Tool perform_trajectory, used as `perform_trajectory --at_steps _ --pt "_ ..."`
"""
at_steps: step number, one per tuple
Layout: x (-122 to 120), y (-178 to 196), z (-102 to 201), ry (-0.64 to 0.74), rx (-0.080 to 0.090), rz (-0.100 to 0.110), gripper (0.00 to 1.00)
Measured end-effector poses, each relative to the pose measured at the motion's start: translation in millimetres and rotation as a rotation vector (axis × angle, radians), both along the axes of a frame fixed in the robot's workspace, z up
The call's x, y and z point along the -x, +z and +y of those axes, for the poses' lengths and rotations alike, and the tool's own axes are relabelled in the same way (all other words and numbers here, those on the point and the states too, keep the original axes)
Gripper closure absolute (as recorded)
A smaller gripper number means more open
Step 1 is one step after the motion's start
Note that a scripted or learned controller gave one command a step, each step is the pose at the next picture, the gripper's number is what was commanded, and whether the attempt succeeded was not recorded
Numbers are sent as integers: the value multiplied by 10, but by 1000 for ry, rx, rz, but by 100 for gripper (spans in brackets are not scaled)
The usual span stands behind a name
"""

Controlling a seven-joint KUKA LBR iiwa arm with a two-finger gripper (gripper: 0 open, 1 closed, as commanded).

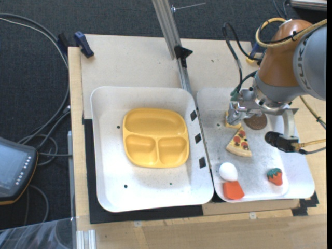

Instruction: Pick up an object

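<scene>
My gripper (236,111) is low over the upper part of the right bin (301,183), reaching in from the right. A small tan piece (231,122) lies right under its tip, partly hidden by it. A round brown cookie (256,122) sits just to the right of the gripper. Below these lies a pizza slice toy (239,143). A white egg (227,171) and an orange block (233,190) rest near the bin's front left corner. A red strawberry (275,176) lies at the front right.
The left bin (106,139) holds a yellow divided plate (155,137). A slanted metal pole (167,19) rises behind the bins. A blue clip (83,43) lies on the bench's far left corner. Cables trail on the floor at the left.
</scene>
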State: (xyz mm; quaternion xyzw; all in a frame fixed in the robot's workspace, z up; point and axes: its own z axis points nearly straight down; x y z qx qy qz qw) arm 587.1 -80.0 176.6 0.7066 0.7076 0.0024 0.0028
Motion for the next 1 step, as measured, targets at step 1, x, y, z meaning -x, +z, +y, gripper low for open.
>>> perform_trajectory --at_steps 1 --pt "-18 545 2 0 0 0 100"
